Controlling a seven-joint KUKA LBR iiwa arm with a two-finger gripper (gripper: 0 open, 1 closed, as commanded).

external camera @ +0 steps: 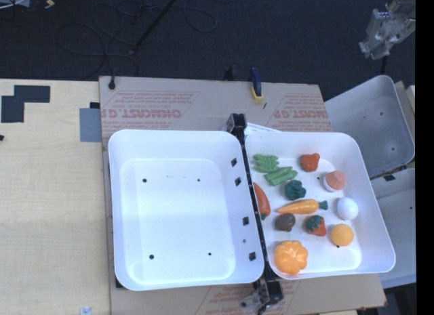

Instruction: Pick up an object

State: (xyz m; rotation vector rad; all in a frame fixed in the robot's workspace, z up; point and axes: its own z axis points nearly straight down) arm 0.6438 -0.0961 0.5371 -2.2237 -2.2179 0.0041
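Landmark: black divider clips [245, 192] joining the two bins, running top to bottom.
Left bin [122, 171]: shallow white plastic, rounded corners, smooth, a few small dark holes in the floor; sits just left of divider.
Right bin [369, 171]: same white plastic, just right of divider; holds all the toy food.
Carrot [298, 206]: orange, tapered, long axis approx. left-right, tip toward divider, green stem end pointing away; mid-bin, right of divider.
Green pods [274, 169]: two ribbed green pieces, long axes slanted, close to divider, upper part of bin.
Red-orange piece [262, 200]: long, glossy, lies right against divider, axis roughly along it.
Pumpkin [290, 257]: orange, lobed, round; near divider's lower end.
Broccoli [294, 189]: dark green, bumpy, just above carrot.
Red pepper-like item [310, 162]: small, upper bin, further from divider.
Brown lump [285, 222]: below carrot, near divider.
Strawberry [314, 225]: red w/ green top, beside brown lump, on its far side from divider.
White egg [347, 208], orange ball [342, 234], pinkish round piece [334, 181]: smooth, far side of bin from divider.
Claw [386, 29]: grey metal, well up and right of divider, above dark floor, apart from both bins; open or closed, can't tell.
Desk [47, 198]: pale wood, cardboard sheet [176, 107] under bins.
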